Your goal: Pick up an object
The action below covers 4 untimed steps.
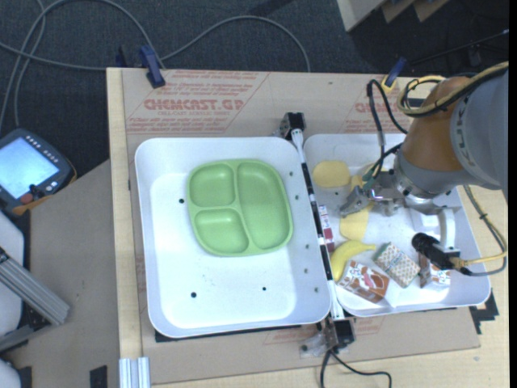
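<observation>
My gripper (354,196) is low in the right bin (477,293), reaching toward its left side. It looks open, with nothing seen between its fingers. A round yellow object (331,173) lies just up and left of it. A pale yellow piece (354,225) sits right below the fingertips, close to touching. Further down lie a yellow banana-shaped object (347,254), a red-brown patterned packet (363,281) and a checked small box (396,263). The arm covers the right bin's far right part.
The left bin (161,297) holds a green divided plate (240,207) in its upper middle. A raised divider (311,208) separates the two bins. A small red-and-white item (437,278) lies near the right bin's front edge. Cables run behind the bench.
</observation>
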Tool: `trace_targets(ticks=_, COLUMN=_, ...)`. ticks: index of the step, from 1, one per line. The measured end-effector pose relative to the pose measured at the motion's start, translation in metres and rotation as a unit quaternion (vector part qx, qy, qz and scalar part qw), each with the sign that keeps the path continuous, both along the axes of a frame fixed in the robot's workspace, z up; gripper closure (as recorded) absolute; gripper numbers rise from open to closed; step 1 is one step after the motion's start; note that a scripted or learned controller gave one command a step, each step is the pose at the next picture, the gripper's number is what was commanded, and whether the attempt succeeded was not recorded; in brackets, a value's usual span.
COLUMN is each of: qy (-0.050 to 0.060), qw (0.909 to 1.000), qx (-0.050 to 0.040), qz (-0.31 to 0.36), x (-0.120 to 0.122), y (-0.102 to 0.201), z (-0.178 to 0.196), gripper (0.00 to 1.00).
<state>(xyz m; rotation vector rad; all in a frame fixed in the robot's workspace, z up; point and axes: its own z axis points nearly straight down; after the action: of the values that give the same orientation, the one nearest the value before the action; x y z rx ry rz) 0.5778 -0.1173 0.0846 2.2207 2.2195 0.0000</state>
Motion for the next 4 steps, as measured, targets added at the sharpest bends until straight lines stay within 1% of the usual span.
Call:
trace_targets(ticks=1, qy=0.002, qw=1.0, qx=0.0012, qz=0.001, x=-0.015, y=0.025, z=0.0, gripper=0.0)
trace_targets(ticks=2, qy=0.002, qw=1.0, qx=0.0012, qz=0.0, x=-0.042, y=0.023, z=0.0, gripper=0.0)
trace_targets(ticks=3, qy=0.0, qw=1.0, qx=0.0, qz=0.0, x=-0.003, y=-0.008, z=0.0, gripper=0.0)
trace_targets(ticks=4, qy=0.002, qw=1.0, qx=0.0011, qz=0.001, x=-0.029, y=0.015, z=0.0, gripper=0.0)
